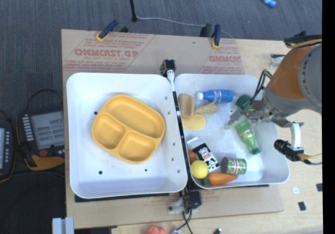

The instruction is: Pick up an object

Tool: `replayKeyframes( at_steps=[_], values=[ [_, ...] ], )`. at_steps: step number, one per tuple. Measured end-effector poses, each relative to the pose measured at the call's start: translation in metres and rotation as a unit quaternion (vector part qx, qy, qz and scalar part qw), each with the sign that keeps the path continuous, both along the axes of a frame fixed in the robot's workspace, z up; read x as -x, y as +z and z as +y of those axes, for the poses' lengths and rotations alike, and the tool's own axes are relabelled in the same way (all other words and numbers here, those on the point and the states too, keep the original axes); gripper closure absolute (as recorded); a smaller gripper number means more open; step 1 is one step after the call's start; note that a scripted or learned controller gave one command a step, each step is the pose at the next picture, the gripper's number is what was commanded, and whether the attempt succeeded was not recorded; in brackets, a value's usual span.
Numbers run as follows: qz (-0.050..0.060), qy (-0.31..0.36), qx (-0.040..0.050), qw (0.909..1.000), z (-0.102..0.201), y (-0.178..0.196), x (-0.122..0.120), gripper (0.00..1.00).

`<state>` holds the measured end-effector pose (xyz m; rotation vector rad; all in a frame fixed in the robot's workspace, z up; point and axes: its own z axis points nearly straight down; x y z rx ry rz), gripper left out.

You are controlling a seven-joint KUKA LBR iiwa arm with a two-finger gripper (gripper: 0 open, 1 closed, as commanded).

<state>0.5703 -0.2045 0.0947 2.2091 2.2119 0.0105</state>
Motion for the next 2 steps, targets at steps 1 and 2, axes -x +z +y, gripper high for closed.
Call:
replayKeyframes(
  at_steps=[1, 2],
  values=[
    [-0.004, -0.001, 0.0045, 1.0000, -0.003, 0.011, -0.001, 1.00],
    [0.007, 0.000, -0.0022, 1.0000, 0.032, 0.123, 0.004, 1.00]
  ],
)
